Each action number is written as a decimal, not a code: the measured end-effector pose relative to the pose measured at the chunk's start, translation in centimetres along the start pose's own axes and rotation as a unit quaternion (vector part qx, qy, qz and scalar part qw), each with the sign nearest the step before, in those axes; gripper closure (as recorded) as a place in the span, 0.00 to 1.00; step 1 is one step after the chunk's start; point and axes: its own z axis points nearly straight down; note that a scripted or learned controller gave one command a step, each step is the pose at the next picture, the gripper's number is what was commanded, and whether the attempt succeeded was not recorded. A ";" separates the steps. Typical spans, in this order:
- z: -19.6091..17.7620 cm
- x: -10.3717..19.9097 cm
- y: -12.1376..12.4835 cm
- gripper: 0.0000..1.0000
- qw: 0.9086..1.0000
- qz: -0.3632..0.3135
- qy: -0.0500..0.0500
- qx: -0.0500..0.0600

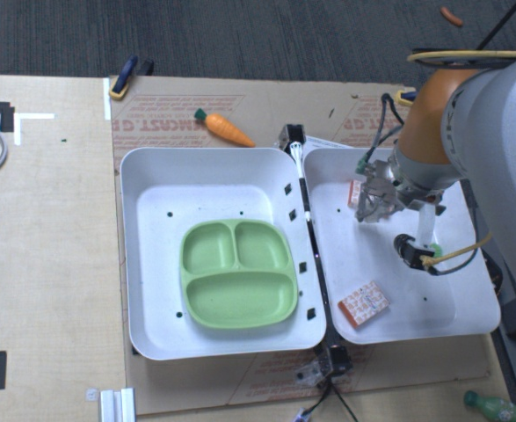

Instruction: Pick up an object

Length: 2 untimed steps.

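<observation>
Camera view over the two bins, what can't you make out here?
- Gripper: open or shut unclear; the arm's wrist overlaps it.
- Small item behind the gripper in the right bin: mostly hidden by it, identity unclear.
- Box: print too small to read.
- Green bottle: cut off by the bottom edge.

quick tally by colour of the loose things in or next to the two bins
green: 1, divided plate in the left bin
orange: 1, toy carrot behind that bin
red and white: 1, small box in the right bin
total: 3
</observation>
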 end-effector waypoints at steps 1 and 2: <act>-23.6 -2.1 -1.9 1.00 1.000 0.001 0.000 -0.001; -23.5 -2.1 -1.9 0.00 1.000 0.002 0.000 -0.001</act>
